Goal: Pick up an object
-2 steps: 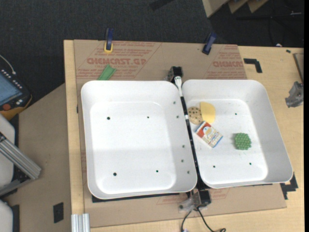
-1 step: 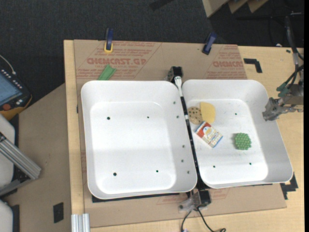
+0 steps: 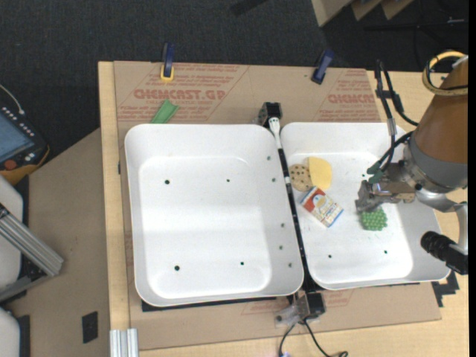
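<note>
Looking down on the bench (image 3: 245, 80), I see the two white bins side by side: the left bin (image 3: 201, 281) and the right bin (image 3: 349, 274). My arm (image 3: 446, 132) reaches in from the right, its orange band above the grey wrist, and the jaws (image 3: 372, 199) hang low over the right-hand part of the right bin. From this angle I cannot tell whether they are spread or pressed together, nor whether anything sits between them. Just below them lies a green bumpy ball (image 3: 373, 219), resting on the bin floor and close to, perhaps touching, the tips; I cannot say which. Further left in the same bin are three things grouped together: a yellow wedge (image 3: 321, 172), a round tan cookie (image 3: 299, 175) just beside it toward the divider, and a small red, white and blue carton (image 3: 321, 207) lying tilted just below both. On the cardboard behind the left bin lies a small green strip (image 3: 163, 112), and blue clamps (image 3: 168, 56) grip the board's far edge.
</note>
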Tool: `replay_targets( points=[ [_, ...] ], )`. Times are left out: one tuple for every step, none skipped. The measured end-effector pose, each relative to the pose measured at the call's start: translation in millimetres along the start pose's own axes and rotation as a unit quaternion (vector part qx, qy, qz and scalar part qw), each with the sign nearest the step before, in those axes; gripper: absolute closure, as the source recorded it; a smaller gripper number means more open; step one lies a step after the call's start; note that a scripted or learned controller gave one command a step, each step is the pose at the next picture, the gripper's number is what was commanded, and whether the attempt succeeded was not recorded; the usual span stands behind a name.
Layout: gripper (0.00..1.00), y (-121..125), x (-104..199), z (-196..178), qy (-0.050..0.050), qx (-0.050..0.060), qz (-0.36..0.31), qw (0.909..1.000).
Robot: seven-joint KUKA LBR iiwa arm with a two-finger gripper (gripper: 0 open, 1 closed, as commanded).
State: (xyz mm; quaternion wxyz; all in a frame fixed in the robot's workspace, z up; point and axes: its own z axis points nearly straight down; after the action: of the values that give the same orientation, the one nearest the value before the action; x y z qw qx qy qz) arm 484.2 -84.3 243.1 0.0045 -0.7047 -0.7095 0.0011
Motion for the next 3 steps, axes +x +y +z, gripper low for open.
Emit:
replay_targets(
  points=[
    [1.00, 37, 69, -58, -0.002, -0.008, -0.001, 1.0000],
    [1.00, 16, 99, -42, -0.002, -0.002, 0.002, 1.0000],
    [1.00, 12, 155, -133, -0.001, -0.010, -0.001, 1.0000]
  ],
)
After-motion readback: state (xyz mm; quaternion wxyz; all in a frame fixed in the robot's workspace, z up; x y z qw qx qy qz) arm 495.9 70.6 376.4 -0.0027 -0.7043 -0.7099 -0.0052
